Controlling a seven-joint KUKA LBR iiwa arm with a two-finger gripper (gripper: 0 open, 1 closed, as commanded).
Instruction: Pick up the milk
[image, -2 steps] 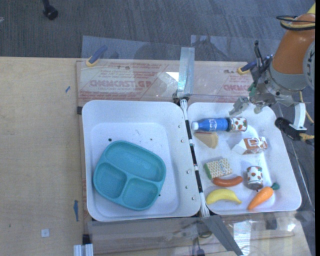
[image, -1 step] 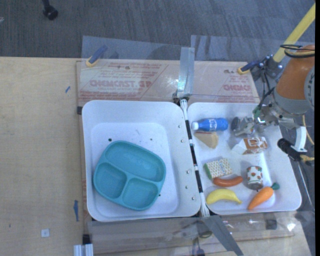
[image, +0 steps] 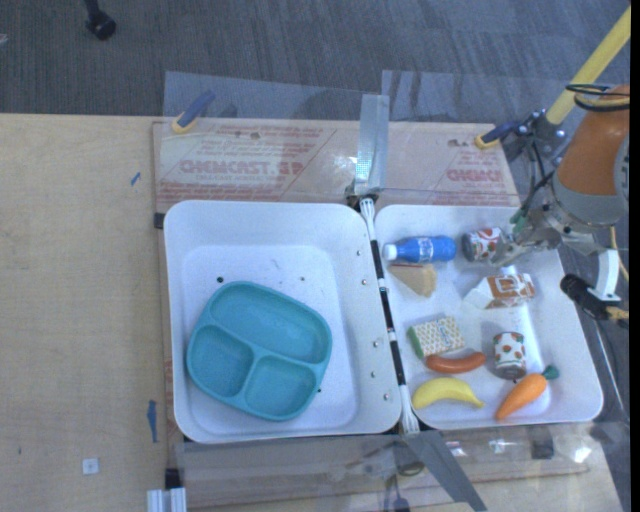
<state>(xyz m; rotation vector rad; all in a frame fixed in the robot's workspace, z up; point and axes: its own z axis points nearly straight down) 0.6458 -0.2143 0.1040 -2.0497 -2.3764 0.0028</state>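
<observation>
Nearest the onlooker, the carrot (image: 521, 395) and banana (image: 446, 394) lie at the right bin's (image: 588, 385) front wall. The milk (image: 510, 289) carton lies mid-bin, beyond the carrot, on its side. Farther back, the pincer (image: 524, 236) hovers beside a small can (image: 484, 243); whether it is apart or together cannot be determined. Risk: descent strikes the can, or a tilted carton slips.

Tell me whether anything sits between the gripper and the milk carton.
Nothing visible does. The gripper hangs at the far side of the right bin, and the milk carton lies just nearer the camera with bare bin floor between. The red-and-white can sits off to the gripper's side, not in the path.
</observation>
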